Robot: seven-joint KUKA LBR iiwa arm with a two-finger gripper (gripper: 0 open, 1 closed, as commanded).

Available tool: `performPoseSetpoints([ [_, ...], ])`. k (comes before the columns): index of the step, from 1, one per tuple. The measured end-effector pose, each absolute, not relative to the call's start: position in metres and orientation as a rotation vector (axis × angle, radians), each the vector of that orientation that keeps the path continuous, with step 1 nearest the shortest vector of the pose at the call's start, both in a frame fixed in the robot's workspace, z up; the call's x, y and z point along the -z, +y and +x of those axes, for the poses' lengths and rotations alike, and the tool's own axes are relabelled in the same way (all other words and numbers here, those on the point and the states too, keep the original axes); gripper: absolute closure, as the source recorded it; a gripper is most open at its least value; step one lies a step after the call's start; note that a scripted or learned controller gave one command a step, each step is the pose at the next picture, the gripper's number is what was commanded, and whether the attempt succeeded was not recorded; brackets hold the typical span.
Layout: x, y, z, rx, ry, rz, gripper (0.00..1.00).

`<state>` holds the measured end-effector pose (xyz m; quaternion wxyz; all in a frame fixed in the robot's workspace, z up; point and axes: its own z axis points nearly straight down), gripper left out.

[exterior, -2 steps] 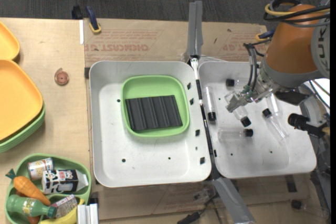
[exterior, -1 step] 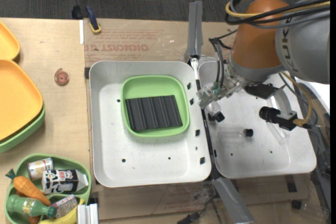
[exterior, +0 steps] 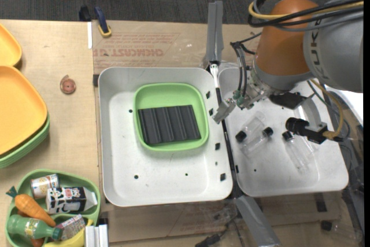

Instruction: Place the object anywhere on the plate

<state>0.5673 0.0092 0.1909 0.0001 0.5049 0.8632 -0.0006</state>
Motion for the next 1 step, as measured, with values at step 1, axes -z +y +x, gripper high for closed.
performPoseSetpoints([
  [1, -0.1908, 0.0769, 0.5467, 0.004, 2.667, 1.665, 0.00],
])
